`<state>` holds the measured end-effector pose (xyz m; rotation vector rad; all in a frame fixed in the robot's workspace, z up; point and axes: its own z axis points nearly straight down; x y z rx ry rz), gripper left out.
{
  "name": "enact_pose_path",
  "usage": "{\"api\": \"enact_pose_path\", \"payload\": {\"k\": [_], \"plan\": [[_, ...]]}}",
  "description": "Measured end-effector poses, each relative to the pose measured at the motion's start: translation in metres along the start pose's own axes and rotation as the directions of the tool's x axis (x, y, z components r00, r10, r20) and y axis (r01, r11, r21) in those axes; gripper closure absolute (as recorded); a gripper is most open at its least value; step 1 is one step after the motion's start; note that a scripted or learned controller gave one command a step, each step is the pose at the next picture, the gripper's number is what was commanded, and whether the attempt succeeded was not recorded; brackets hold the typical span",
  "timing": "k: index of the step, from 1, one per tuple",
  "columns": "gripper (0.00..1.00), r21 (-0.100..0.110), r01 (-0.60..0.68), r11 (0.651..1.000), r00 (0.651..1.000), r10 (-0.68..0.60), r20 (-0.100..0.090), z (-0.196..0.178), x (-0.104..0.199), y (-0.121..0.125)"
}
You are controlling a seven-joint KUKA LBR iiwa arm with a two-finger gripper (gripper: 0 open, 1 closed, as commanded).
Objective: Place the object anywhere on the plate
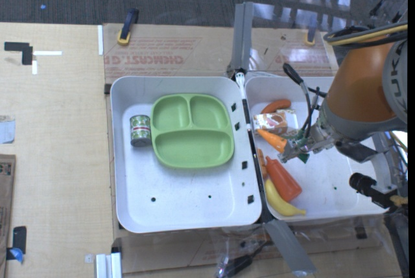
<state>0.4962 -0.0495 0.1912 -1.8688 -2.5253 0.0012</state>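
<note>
A green three-compartment plate (pixel 192 130) lies in the left bin, with a small green-labelled can (pixel 139 130) standing just to its left. The right bin holds toy food: a red pepper-like piece (pixel 277 105), a wrapped packet (pixel 275 121), an orange carrot (pixel 272 139), a red bottle-shaped item (pixel 283 179) and a yellow banana (pixel 282 202). My gripper (pixel 296 148) hangs low over the right bin, just right of the carrot and above the red item. Its tips are small and blurred against the bin floor.
The two white bins (pixel 130 205) meet at a raised divider (pixel 249 147) between plate and toy food. The arm's orange band (pixel 363 85) covers the right bin's far right. A yellow-handled tool (pixel 128 25) lies on the bench behind the bins.
</note>
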Motion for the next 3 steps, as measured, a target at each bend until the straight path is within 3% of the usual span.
{"api": "enact_pose_path", "payload": {"k": [1, 2, 3], "plan": [[1.00, 0.003, -0.209, 0.978, 0.978, 0.209, 0.002, -0.025, 0.044, 0.099], [1.00, 0.002, -0.117, 0.993, 0.993, 0.117, 0.002, -0.012, 0.101, 0.138], [0.00, 0.002, -0.117, 0.993, 0.993, 0.117, 0.002, -0.012, 0.101, 0.138]]}}
